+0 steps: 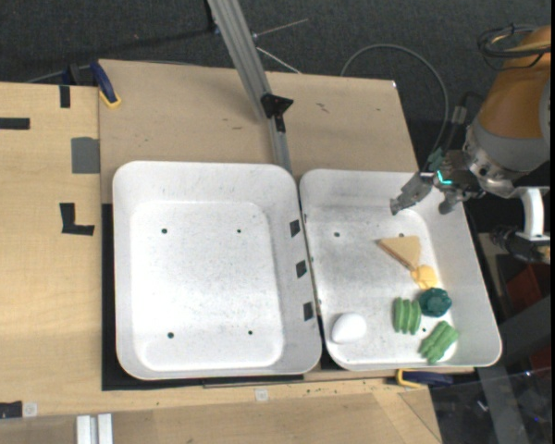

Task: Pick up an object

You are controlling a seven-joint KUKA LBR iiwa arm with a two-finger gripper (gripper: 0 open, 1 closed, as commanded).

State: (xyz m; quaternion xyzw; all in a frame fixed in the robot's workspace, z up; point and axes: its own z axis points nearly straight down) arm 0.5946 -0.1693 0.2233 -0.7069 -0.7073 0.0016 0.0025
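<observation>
Since nothing sits between its fingers, the gripper (425, 192) has yet to close on anything; its two fingers stand apart over the far part of the right bin (351, 192), one tip towards the bin's middle, the other near its right rim. Every candidate lies nearer the camera than the gripper. Nearest the bin's front rim are a white rounded lump (349, 327) and a green piece (437, 341); just behind them stand a second green piece (406, 315) and a dark teal ball (434, 301). Behind those a small yellow piece (425, 275) touches a tan wedge (401, 249), which lies closest to the gripper. I would judge the white lump the cleanest target, since it sits apart from its neighbours; the green and teal things crowd together and may be nudged. Coming down straight with the fingers straddling one thing seems wise. Left of the right bin is the left bin (203, 178), both resting on a wooden bench (185, 109), with a grey metal bar (245, 49) slanting away beyond.
</observation>
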